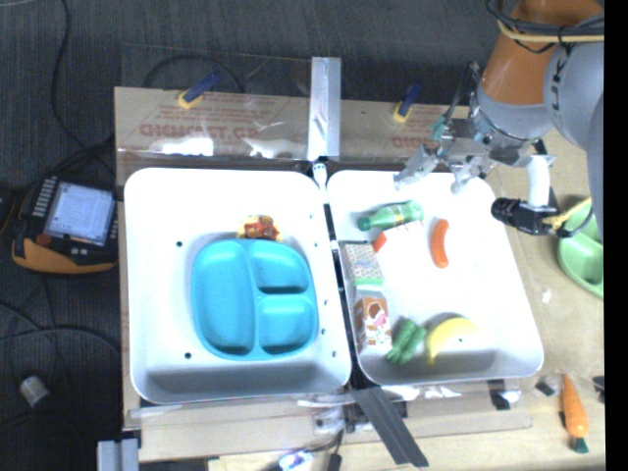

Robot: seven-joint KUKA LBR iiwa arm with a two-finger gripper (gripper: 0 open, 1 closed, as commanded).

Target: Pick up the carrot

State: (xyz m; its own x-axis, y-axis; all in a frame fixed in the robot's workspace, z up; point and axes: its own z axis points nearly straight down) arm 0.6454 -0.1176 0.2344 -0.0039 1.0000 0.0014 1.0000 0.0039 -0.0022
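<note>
An orange-red carrot (441,242) lies lengthwise on the floor of the right bin (510,292), towards its far right. My gripper (436,173) hangs over that bin's far edge, above and behind the carrot and apart from it. Its two fingers stand spread open with nothing between them. The grey arm with its orange band (530,37) comes in from the upper right.
The right bin also holds a green bottle (390,215), a small red piece (380,242), two cartons (368,292), a green vegetable (404,341) and a banana (446,335). The left bin holds a blue divided plate (255,295). Another orange carrot-like toy (574,415) lies outside at the lower right.
</note>
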